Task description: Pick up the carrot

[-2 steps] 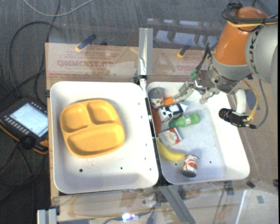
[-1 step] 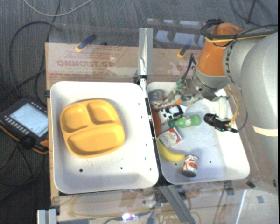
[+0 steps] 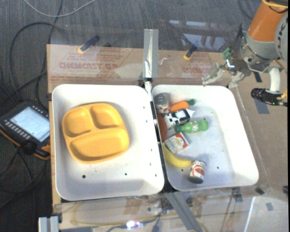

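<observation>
Small red-and-white tin can (image 3: 197,171) lies nearest; beyond, a smooth tapered orange carrot (image 3: 180,105) with green top. Above the bin's far corner, the tool (image 3: 222,76) hangs spread, holding nothing.

Note the small orange carrot with a green leafy tip (image 3: 180,105): it lies flat, roughly crosswise, in your right bin's far left part.

1. 2 white bins counted: left bin (image 3: 58,178), right bin (image 3: 241,168).
2. 1 yellow divided plate (image 3: 95,132) seen.
3. 1 carrot (image 3: 179,106), 1 banana (image 3: 176,160) counted.
4. 1 green bottle (image 3: 192,126), 2 cans noted: 1 red can (image 3: 197,171), 1 grey can (image 3: 160,102).
5. 2 cartons seen: 1 b/w carton (image 3: 179,117), 1 red/white carton (image 3: 177,142).
</observation>
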{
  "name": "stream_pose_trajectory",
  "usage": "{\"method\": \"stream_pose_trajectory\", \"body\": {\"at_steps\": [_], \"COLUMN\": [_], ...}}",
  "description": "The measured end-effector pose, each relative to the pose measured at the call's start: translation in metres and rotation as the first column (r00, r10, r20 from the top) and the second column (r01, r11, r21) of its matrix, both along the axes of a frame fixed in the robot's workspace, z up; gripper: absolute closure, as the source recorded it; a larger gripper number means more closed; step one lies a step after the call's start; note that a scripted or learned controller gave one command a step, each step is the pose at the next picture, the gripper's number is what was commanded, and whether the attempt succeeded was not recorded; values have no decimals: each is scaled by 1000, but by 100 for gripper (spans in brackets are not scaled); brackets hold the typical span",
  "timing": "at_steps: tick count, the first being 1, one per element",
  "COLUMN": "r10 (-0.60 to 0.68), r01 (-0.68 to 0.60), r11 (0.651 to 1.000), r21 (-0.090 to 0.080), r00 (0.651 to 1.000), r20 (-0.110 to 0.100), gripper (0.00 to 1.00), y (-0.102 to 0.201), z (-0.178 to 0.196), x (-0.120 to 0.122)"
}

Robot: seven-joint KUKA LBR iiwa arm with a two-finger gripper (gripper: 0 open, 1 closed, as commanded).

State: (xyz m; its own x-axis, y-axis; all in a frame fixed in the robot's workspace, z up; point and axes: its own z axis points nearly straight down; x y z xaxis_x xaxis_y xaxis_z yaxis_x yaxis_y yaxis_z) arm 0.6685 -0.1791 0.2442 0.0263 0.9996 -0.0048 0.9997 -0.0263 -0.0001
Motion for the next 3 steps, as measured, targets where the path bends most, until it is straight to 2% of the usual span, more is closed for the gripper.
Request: {"method": "stream_pose_trajectory", "body": {"at_steps": [1,2,3], "r10": [42,87,29], "r01": [-42,-87,-29], "r11": [999,996,1000], "r21": [3,-1,-3], "r00": [999,996,1000], "r20": [-2,7,4], "gripper": [0,0,0], "y": [45,60,104], "z": [-92,-155,-58], "x": [0,2,-1]}}
